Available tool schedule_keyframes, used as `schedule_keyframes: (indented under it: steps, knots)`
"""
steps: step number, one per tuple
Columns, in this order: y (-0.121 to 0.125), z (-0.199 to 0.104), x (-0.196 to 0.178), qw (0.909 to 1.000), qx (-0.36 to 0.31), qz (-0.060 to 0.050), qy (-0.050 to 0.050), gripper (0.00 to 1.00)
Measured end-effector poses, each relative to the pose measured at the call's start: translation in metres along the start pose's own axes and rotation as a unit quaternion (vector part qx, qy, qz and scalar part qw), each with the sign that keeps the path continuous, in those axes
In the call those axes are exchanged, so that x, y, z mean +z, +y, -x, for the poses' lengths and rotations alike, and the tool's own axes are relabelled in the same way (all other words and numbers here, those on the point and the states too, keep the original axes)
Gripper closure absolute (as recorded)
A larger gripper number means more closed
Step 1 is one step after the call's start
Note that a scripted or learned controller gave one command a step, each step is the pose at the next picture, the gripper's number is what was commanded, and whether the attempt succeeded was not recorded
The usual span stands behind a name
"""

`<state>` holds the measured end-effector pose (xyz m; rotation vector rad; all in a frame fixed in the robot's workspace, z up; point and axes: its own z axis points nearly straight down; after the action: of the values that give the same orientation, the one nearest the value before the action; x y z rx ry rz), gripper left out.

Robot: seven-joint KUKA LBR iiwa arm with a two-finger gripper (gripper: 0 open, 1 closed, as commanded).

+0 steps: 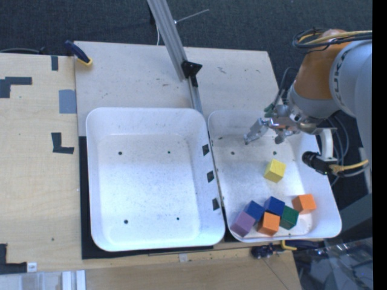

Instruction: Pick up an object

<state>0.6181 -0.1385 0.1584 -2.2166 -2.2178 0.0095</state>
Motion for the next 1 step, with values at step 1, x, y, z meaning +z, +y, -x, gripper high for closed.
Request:
schedule_keyframes:
  steps: [1]
  knots:
    - [-0.003, 0.0045, 0.0455, 1.0, 0.0, 0.001, 0.0, 0.0]
